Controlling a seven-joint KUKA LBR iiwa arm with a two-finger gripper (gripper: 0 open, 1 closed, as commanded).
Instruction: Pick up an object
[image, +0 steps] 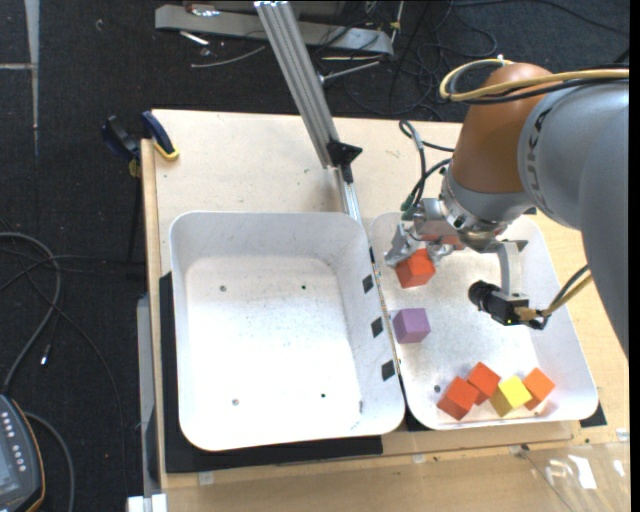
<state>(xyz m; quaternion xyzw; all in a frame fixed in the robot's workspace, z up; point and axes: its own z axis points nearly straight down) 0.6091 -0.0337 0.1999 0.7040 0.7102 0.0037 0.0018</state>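
Gripper (415, 255) closed around a red-orange cube (415, 269), lifted over the right bin (560, 300). Purple cube (411, 325) lies just below.

We see the arm (560, 130) cut off by the frame's right edge, its wrist hiding the right bin's (560, 330) upper part, while the gripper (415, 250) fingers above the red block (415, 270) are too blurred to read.

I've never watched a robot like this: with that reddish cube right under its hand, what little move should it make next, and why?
Probably a short straight lift. The red-orange cube sits right at the gripper in the right bin, apart from the purple cube. I can't tell if it is truly gripped; a small rise would show.
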